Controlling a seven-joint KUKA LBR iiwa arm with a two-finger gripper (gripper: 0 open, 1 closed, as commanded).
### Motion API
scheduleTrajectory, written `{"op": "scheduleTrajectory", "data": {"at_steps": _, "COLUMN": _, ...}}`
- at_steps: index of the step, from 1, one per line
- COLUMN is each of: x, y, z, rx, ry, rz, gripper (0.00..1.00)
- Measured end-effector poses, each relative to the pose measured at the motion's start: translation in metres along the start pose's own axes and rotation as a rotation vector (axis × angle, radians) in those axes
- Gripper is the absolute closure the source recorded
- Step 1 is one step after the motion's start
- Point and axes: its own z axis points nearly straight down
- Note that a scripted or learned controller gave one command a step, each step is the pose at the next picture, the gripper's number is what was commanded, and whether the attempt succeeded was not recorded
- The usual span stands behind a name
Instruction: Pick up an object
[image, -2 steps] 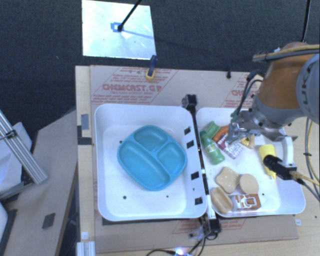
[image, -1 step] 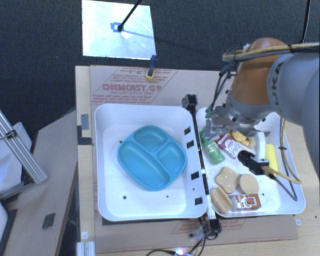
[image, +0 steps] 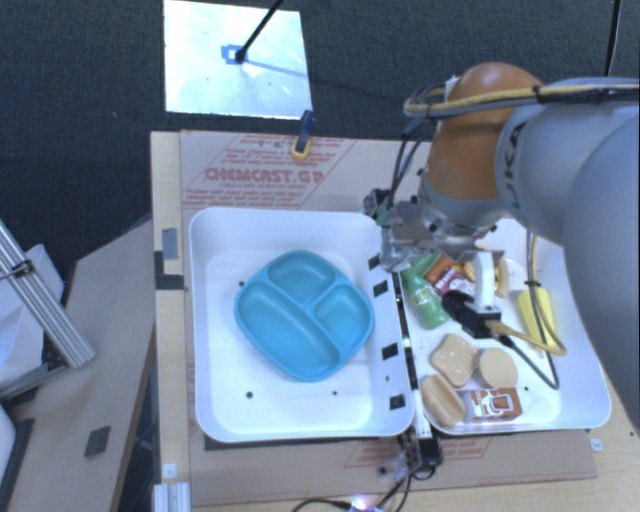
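Observation:
My gripper (image: 405, 250) hangs low over the far left corner of the right bin (image: 585, 395), beneath the orange band of the arm. Just below it lies a green bottle-shaped thing (image: 425, 303), with an orange and red packet (image: 445, 271) beside it. Whether anything sits in the gripper is hidden by the wrist. Toward the front of that bin lie tan bread-like pieces (image: 452, 358), a round bun (image: 496, 367) and a brown carton (image: 495, 403). A yellow banana (image: 538, 312) rests at the right.
The left bin (image: 215, 400) holds a blue divided plate (image: 303, 313) tilted across its middle. A black clip-lined divider (image: 392, 320) separates the bins. A yellow and blue clamp (image: 301, 140) stands at the back on the cardboard sheet.

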Motion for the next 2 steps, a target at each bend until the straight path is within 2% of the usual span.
{"op": "scheduleTrajectory", "data": {"at_steps": 1, "x": -0.004, "y": -0.003, "z": 0.002, "rx": 0.002, "ry": -0.002, "rz": 0.007, "gripper": 1.00}}
{"op": "scheduleTrajectory", "data": {"at_steps": 2, "x": 0.002, "y": -0.016, "z": 0.003, "rx": 0.003, "ry": -0.002, "rz": 0.005, "gripper": 1.00}}
